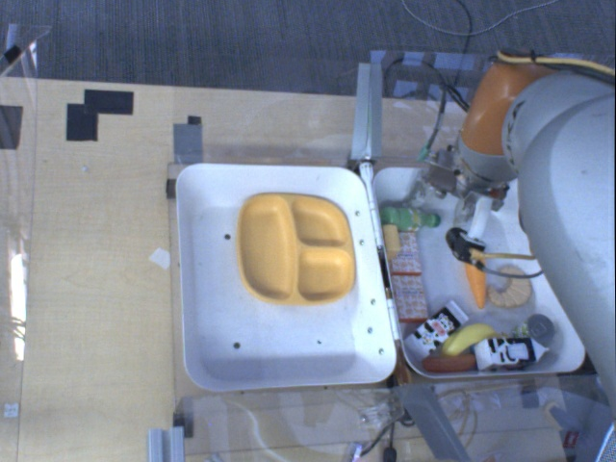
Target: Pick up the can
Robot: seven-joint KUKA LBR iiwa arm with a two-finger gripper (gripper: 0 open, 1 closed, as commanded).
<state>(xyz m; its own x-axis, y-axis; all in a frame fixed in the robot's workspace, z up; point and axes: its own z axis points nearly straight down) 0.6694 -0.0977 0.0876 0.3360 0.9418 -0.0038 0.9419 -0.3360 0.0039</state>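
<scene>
- A yellow tray (294,246) is sitting in the left bin (207,354), well left of the gripper (460,200).
- The gripper is hovering over the right bin (568,359); open or shut, I cannot tell.
- The can (540,329) is lying below-right of it, near a banana (468,338).

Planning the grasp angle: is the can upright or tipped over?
Upright, it seems: the can shows a round grey end facing up, in the right bin's near corner.

Glossy white plastic bins (197,287), matt yellow tray (294,246), pale wood bench (87,287)
</scene>
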